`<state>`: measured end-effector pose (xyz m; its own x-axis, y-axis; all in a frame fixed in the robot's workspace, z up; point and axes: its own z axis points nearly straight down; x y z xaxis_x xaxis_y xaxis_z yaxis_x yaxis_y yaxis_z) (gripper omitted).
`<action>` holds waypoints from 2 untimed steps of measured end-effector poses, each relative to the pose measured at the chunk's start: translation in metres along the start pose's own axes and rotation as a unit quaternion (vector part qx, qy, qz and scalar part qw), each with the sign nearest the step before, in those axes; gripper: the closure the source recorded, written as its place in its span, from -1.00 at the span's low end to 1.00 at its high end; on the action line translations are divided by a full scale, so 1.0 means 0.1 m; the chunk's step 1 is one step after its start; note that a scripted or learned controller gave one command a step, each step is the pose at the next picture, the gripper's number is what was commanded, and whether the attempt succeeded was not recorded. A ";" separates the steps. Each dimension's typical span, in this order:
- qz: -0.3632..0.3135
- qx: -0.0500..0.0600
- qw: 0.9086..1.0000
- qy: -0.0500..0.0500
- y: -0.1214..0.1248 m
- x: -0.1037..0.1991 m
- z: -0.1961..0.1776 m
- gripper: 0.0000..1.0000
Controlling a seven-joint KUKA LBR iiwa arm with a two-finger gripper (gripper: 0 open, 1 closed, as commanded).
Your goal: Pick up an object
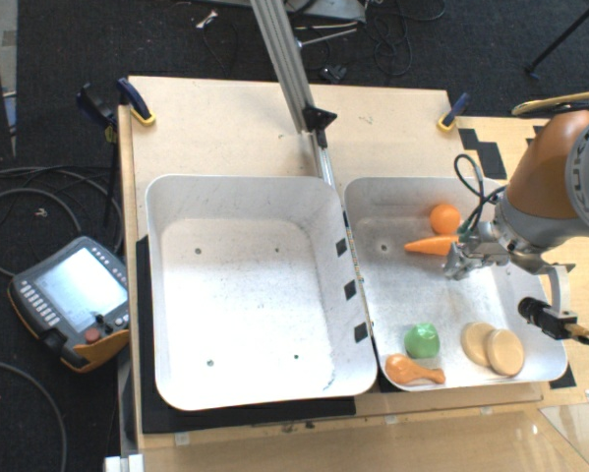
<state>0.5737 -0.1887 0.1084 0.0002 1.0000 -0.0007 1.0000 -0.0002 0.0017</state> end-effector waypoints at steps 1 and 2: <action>-0.002 -0.002 1.000 -0.001 0.01 0.03 -0.63 1.00; -0.002 -0.003 1.000 -0.001 0.08 0.08 -1.24 1.00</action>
